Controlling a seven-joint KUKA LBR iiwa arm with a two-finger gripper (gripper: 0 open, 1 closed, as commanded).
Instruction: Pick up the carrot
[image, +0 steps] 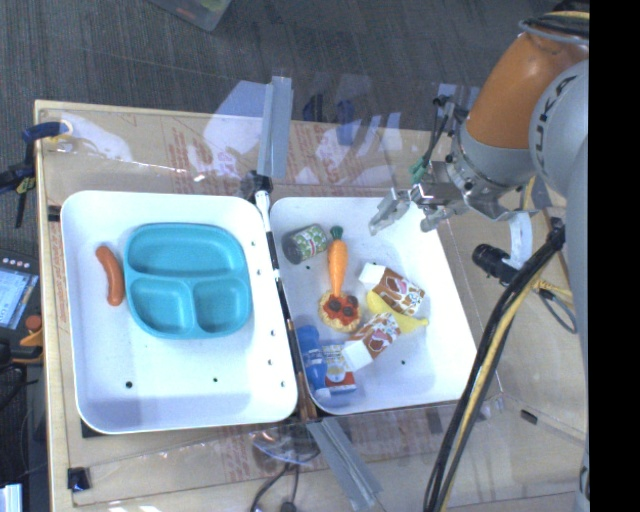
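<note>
An orange carrot (338, 265) with a green top lies upright in the camera view, in the left-middle part of the right bin (447, 300). Its lower tip touches a small round tart (341, 311). My gripper (410, 211) hangs over the bin's upper right corner, to the right of the carrot and above it. Its two grey fingers (388, 211) are spread apart with nothing between them.
A green can (307, 242) lies just left of the carrot's top. Snack packets (398, 293), a yellow piece and a blue carton (322, 363) crowd the bin below. The left bin (90, 380) holds a turquoise divided plate (188, 278) and a sausage (111, 274).
</note>
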